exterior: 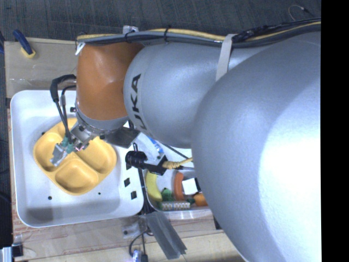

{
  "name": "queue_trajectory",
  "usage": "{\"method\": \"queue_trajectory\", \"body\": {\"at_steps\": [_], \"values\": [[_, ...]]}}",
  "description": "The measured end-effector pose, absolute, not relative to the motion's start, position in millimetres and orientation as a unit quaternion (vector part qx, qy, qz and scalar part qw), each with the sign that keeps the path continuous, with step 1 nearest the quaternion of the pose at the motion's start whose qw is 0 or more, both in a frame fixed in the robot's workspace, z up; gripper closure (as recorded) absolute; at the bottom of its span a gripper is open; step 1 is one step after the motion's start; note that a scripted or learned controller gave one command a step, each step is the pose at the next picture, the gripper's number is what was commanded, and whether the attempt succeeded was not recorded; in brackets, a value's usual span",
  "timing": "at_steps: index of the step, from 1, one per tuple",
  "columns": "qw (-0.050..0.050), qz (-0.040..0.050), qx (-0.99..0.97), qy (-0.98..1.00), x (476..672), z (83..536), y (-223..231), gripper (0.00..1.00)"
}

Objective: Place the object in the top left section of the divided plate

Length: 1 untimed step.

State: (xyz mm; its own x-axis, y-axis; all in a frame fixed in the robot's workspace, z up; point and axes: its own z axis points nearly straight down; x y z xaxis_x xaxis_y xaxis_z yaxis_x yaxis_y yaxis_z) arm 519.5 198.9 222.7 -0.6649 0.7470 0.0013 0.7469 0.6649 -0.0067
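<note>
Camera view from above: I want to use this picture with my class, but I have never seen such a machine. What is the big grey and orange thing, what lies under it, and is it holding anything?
The big grey shape is a robot arm with an orange band above its wrist, reaching in from the right. One camera fixed above the bench looks down at a slant.

Its tool hangs over a yellow divided plate in the left white bin. The right bin, largely covered by the arm, holds toy foods, among them a banana.

The picture is too unclear to tell whether the tool holds anything.
</note>
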Motion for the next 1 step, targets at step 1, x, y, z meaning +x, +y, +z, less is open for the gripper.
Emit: {"method": "queue_trajectory", "body": {"at_steps": [1], "values": [[0.004,0.0050,-0.407,-0.914,520.0,229.5,199.7,1.00]]}}
